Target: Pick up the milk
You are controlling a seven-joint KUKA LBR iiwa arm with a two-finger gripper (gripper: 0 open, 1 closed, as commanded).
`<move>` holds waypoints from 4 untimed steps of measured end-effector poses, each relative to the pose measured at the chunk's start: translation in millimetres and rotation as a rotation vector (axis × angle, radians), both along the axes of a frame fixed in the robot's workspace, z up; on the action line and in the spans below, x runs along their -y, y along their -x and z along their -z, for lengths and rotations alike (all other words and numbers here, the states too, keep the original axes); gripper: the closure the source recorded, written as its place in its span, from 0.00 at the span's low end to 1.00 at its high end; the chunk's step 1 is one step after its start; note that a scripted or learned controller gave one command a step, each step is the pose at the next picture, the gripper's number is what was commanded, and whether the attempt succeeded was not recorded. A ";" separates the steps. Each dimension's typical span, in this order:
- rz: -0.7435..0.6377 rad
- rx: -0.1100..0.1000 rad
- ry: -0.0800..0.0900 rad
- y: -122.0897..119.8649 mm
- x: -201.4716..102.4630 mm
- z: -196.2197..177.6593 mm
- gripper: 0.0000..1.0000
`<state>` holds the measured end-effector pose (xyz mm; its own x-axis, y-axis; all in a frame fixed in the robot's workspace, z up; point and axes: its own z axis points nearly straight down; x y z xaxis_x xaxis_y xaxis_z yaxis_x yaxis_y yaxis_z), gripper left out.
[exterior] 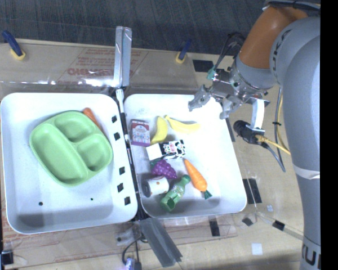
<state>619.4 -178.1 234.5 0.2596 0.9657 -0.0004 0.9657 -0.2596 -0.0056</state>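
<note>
A pale green, three-compartment plastic plate is showing against the glossy white left bin, an orange carrot-like piece peeking at its edge. In the white right bin are sitting a black-and-white cow-patterned milk carton, a yellow banana, a red-labelled box, purple grapes, a green bottle and an orange carrot with a green tip.

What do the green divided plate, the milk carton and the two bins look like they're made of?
Green divided plate: likely moulded plastic, matte, one even colour with soft rounded compartment edges. Milk carton: a small box printed in black-and-white cow patches; printed card or toy plastic, too small to tell. Bins: seemingly smooth white plastic, with rounded corners and a faint sheen.
</note>
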 end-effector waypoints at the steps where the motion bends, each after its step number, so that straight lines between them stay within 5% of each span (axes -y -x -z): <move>1: 0.228 0.000 0.000 12.1 3.2 142.5 0.00; 2: 0.189 0.000 0.000 48.0 7.0 144.3 0.00; 3: 0.318 -0.004 0.000 68.6 11.1 145.0 0.00; 4: 0.394 0.001 0.000 -6.0 -14.0 115.5 0.00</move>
<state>625.5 -164.2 119.1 0.6105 0.7920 -0.0002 0.7920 -0.6105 -0.0043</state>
